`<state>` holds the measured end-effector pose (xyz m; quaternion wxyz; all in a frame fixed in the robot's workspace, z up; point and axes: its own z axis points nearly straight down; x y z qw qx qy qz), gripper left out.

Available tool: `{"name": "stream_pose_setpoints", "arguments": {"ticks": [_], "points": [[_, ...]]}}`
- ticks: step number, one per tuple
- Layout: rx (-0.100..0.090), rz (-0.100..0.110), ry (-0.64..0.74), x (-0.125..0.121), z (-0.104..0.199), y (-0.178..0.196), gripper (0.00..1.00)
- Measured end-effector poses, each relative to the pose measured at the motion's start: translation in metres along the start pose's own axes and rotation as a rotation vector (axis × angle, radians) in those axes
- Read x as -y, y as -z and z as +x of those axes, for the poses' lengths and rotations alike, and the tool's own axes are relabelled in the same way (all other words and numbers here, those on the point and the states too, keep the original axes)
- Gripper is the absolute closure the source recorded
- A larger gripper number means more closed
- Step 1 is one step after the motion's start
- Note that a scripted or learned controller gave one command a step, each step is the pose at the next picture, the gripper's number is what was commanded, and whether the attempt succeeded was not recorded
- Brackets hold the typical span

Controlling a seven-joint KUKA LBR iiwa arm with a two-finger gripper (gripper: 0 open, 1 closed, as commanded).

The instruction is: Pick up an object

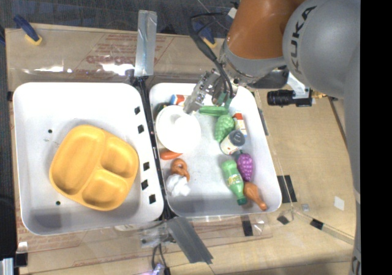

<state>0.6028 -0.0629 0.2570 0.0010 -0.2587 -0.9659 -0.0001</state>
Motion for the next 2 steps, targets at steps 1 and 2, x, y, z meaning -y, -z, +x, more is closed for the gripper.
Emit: {"name": "stream_pose_setpoints", "arguments": {"ticks": [1,2], "points": [[0.001,-0.001,0.036,-0.065,-0.001,0.002,1.0],[0.005,0.001,0.409,-0.001,-0.04,0.017,1.0]]}}
